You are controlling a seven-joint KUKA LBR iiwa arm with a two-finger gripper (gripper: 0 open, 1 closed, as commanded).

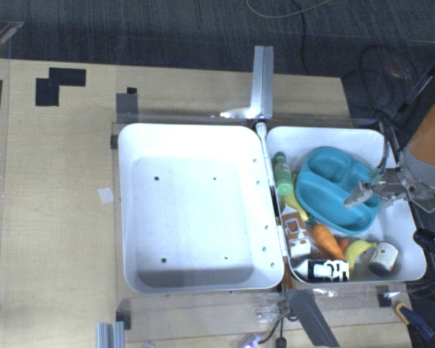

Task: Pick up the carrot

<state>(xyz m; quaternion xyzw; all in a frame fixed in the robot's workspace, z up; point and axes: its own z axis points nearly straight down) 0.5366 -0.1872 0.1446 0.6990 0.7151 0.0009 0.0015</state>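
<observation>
Where the smooth tapered carrot point(327, 241) lies, a glossy blue dish point(336, 187) overlaps it; end effector point(365, 192) grip unclear.

Orange carrot point(327, 241), seemingly tilted, right bin point(406, 267)

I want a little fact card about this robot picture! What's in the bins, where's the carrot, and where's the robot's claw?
bins: left bin and right bin, white, side by side
carrot: orange carrot in the right bin, near its front, just below the blue plate
blue plate: divided plate, tilted, in the right bin
other things: green bottle by the bin's left wall, yellow fruit beside the carrot
gripper: gripper over the blue plate, above and right of the carrot
carrot picked up: no
</observation>
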